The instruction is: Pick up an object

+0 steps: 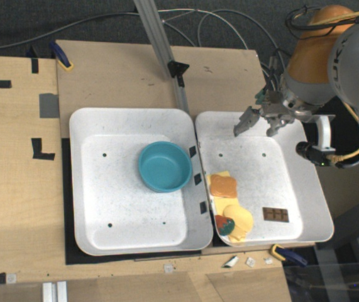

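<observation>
Grey tool [256,127], fingers spread, holding nothing

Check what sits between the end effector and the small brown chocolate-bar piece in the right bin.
Nothing: the camera view shows bare speckled white bin floor between the end effector and the brown chocolate-bar piece.

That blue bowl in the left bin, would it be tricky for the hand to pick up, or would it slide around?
The blue bowl looks rigid and smooth, probably plastic, so likely light and apt to slide on the left bin if nudged. It sits upright on its base, so tipping seems unlikely. Its thin rim probably offers the hand the best grip; the round wall may slip.
</observation>
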Robot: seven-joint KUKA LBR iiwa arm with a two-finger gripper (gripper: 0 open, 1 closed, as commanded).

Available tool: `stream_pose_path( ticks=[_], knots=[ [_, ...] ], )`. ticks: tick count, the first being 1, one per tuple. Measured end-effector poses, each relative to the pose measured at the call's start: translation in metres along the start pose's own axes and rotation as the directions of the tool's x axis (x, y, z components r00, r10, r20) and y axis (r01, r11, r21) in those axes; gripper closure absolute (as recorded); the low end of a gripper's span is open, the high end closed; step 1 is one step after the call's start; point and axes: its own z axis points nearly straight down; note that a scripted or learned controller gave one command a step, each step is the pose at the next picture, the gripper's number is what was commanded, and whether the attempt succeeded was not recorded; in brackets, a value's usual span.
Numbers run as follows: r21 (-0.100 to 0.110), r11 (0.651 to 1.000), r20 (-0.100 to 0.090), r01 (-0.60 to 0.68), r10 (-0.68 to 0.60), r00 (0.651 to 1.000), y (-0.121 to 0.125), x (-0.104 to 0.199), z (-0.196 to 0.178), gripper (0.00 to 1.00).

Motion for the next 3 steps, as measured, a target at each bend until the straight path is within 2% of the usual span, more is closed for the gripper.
stream_pose_path(
  ticks=[1, 3],
  knots=[
    [0.0, 1.0, 0.0, 0.0, 0.0, 1.0, 0.0, 0.0, 0.0, 0.0],
    [0.007, 1.0, 0.001, -0.001, 0.001, 1.0, -0.011, 0.008, 0.125, 0.0]
  ],
)
